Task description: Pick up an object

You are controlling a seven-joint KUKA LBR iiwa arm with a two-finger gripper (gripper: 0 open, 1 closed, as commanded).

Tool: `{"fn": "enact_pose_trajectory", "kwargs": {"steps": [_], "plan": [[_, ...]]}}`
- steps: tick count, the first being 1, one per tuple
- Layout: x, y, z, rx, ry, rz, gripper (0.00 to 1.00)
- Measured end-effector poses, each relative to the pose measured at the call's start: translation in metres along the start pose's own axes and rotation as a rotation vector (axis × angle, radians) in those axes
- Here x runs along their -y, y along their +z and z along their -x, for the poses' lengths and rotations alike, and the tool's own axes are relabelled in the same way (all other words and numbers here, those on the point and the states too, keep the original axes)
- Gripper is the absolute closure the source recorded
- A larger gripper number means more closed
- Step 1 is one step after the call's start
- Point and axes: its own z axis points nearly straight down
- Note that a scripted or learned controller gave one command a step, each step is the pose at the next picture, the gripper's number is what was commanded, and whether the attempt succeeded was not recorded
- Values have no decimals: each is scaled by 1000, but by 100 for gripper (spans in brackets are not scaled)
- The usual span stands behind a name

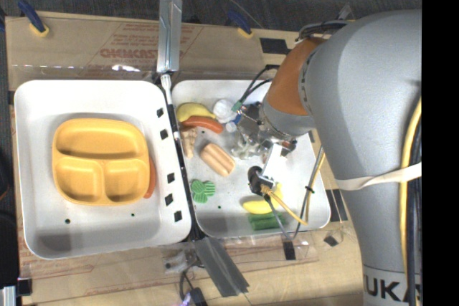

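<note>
Currently, the arm is reaching in from the right over the right bin, and its claw is hanging low among the items there; whether it is open or closed cannot be told. In that bin, a hot dog is lying just left of the claw, a banana and a red strip are sitting near the far left corner, a green piece is resting by the left wall, and a yellow item is lying toward the near edge. A yellow divided tray is sitting in the left bin.
</note>
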Motion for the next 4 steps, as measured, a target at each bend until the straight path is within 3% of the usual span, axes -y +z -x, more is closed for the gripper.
{"fn": "enact_pose_trajectory", "kwargs": {"steps": [1, 2, 3, 4], "plan": [[-38, -9, -25, -1, -87, 5, 0], [-30, 2, 16, 0, -175, 2, 0], [-66, -66, -43, -3, 194, 7, 0], [-25, -8, -9, 1, 473, -2, 0]]}}
